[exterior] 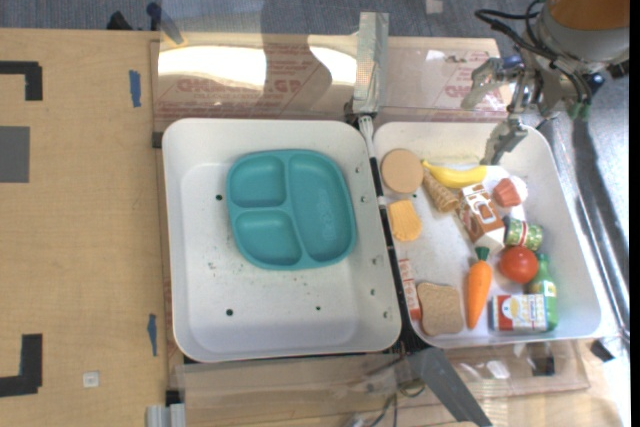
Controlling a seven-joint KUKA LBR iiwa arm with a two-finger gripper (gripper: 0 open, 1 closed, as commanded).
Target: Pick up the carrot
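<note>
Two white bins side by side; left bin [190,245] carries a teal divided plate [291,208] set toward its back, bare floor all round it, widest along the near edge. Right bin [440,260] is crowded on its right half. Carrot [479,287] lies near the front, orange, green top pointing away, tip toward the near rim; slice of bread [440,307] just to its left, tomato [518,263] just right, red-and-green carton [523,312] at its lower right. Open floor left of the carrot, between bread and cheese wedge [405,220]. Banana [455,174] and round cookie [402,170] sit near the back rim. Gripper [502,143] hangs over the back right corner, well apart from the carrot, one finger visible, nothing between; spread cannot be told. Carton print and red lettering on the back panel too small to read.
</note>
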